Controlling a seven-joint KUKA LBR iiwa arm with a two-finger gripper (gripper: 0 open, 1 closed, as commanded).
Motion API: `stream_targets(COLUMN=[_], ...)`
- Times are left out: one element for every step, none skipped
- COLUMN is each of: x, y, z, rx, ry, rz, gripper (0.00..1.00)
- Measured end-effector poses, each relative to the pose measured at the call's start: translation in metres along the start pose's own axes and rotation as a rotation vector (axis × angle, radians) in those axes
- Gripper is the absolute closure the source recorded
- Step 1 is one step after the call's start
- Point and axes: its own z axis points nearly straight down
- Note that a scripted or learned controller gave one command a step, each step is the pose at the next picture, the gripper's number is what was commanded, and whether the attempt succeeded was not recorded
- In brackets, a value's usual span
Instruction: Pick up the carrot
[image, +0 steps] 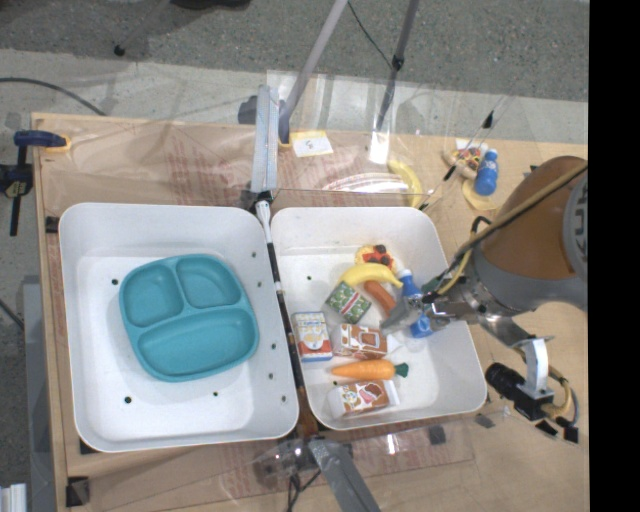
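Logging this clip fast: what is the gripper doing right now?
Gripper: cannot be told; it sits above the carrot, not on it.

My arm (530, 240) is grey with an orange band. Both bins (100, 230) are white. The sectioned plate (188, 316) is teal. The carrot (364, 370) is orange with a green end, the banana (368, 276) yellow, the sausage (380, 296) reddish brown, and the bench (150, 160) tan.

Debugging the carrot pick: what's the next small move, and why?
Probably shift the gripper toward the near edge of the right bin and over the carrot. It hovers by the hot dog and banana, while the carrot lies nearer the camera, between two small cartons.
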Motion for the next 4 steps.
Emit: stream_targets(x=[-0.006, -0.035, 0.014, 0.012], y=[-0.011, 0.02, -0.017, -0.014], z=[0.099, 0.128, 0.128, 0.119], rx=[-0.022, -0.006, -0.009, -0.014], ry=[-0.014, -0.004, -0.002, -0.007], rz=[-0.271, -0.061, -0.151, -0.154], gripper=[0.0, 0.0, 0.0, 1.0])
